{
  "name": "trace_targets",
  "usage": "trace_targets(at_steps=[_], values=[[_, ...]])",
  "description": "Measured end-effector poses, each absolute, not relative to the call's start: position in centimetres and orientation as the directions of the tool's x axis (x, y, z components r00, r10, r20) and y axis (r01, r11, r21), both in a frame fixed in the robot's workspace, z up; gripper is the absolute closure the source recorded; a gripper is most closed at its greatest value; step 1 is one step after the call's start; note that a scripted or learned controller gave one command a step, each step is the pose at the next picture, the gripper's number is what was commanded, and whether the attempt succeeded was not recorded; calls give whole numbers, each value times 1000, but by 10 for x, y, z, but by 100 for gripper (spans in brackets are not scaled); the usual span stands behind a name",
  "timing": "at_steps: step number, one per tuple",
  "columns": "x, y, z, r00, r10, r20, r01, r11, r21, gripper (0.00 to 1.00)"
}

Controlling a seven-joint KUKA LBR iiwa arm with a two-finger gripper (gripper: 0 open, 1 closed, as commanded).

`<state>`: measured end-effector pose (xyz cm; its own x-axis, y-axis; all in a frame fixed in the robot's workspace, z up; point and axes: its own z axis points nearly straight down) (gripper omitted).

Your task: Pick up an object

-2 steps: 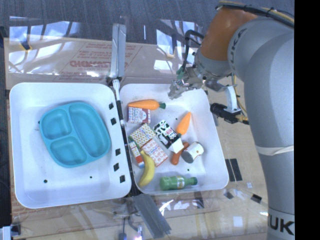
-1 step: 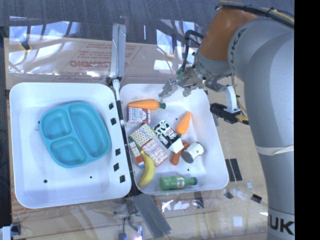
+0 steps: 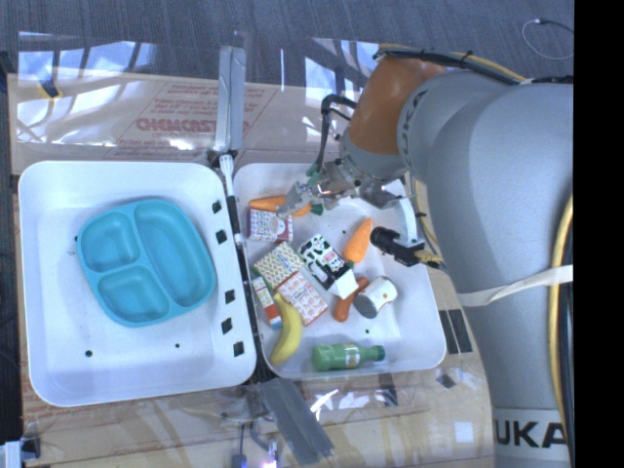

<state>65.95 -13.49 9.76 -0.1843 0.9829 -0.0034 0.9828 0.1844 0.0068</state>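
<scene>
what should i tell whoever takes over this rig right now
Gripper: low over the far end of the right bin, at an orange carrot; grip not clear.
Right bin: banana, green bottle, second carrot, cow-patterned box, small packets.
Left bin: blue divided plate.
Done: nothing visibly lifted.
Left: secure one object and raise it.
</scene>
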Motion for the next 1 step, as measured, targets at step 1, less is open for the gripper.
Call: trace_targets(at_steps=[1], values=[[658, -134, 106, -190, 982, -1, 982, 190, 1, 100]])
